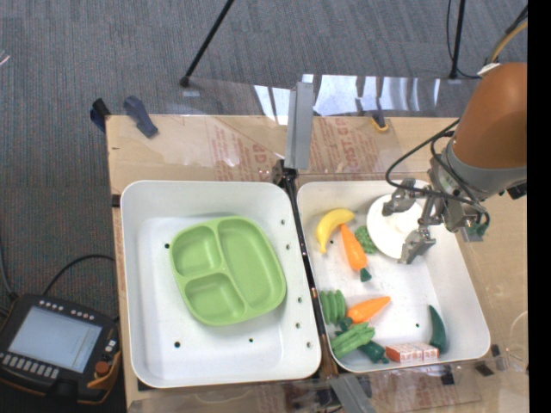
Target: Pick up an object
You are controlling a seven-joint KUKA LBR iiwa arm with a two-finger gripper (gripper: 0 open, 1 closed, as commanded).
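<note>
The arm comes in from the right, its gripper point(411, 227) hanging over the back of the right bin point(472, 308), above a white plate point(387, 226). The fingers point(416, 248) stand apart with nothing between them, as far as I can make out from this slant. Just left of the plate lie a banana point(331, 225) and a carrot point(353, 249), the two touching. Nearer the front a second carrot point(369, 307) rests against some green pods point(343, 323), and a dark green pepper point(437, 329) lies by the right wall beside a small red and white box point(410, 352). The left bin point(138, 222) holds a green divided tray point(228, 269), sitting flat. A tablet point(53, 338) lies left of the desk point(198, 140).
</note>
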